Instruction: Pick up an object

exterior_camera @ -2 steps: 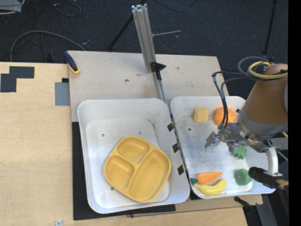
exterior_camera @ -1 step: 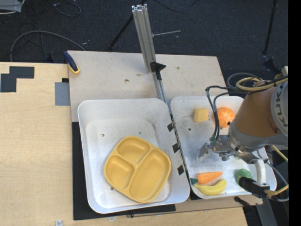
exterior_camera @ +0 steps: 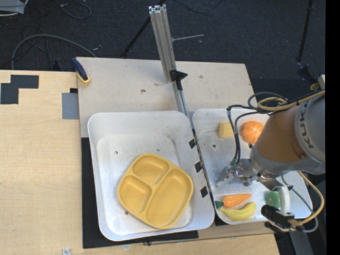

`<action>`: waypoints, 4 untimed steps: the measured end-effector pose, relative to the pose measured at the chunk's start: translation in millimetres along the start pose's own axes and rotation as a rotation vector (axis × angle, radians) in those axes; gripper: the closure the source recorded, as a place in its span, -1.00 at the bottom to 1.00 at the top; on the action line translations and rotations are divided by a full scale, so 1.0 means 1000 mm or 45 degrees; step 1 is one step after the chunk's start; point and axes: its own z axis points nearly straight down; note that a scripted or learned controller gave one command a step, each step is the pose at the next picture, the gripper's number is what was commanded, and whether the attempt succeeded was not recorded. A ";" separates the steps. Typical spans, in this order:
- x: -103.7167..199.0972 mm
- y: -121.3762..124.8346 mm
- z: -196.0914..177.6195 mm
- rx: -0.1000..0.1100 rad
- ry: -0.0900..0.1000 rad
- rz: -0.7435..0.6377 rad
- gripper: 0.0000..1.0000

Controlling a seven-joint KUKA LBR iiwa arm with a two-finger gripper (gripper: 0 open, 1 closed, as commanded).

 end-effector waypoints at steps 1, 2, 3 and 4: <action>0.003 0.003 -0.013 -0.009 0.009 0.003 1.00; 0.001 0.002 -0.054 0.000 -0.005 -0.001 1.00; -0.006 0.009 -0.102 -0.004 -0.006 -0.001 1.00; -0.007 0.009 -0.111 0.000 -0.005 -0.001 1.00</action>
